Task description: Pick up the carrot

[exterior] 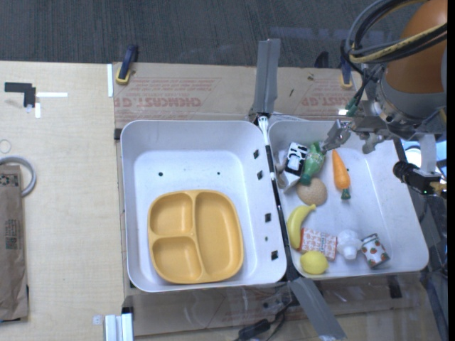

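Note:
The carrot (341,172), orange with a small green end, lies lengthwise in the right bin (398,212), near its upper middle. My gripper (335,138) hangs just above the carrot's upper end and slightly to its left, close to the bin's back wall. Nothing shows in its grasp. The carrot rests on the bin floor, apart from the gripper.
Left of the carrot lie a green item (313,163), a black-and-white pack (295,158) and a brown round fruit (313,191). Further forward are a banana (298,223), lemon (314,263), red box (318,241) and small can (375,251). A yellow divided plate (195,234) sits in the left bin (142,162).

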`<act>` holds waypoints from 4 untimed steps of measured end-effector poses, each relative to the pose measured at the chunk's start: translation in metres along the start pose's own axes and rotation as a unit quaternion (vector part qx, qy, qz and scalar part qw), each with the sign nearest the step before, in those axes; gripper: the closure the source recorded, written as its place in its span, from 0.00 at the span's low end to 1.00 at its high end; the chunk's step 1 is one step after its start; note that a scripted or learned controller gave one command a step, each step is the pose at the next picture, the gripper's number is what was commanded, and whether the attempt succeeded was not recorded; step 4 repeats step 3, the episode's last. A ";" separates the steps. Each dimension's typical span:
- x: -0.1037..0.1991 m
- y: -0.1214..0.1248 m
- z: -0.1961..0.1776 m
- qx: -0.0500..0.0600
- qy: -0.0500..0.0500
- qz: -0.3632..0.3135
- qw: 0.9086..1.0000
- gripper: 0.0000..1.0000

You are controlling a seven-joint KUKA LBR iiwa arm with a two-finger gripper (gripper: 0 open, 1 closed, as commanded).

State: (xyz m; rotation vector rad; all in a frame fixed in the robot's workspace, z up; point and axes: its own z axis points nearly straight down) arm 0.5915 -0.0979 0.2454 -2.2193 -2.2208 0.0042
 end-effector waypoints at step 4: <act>-0.052 0.031 0.155 0.007 -0.006 0.016 1.000 0.00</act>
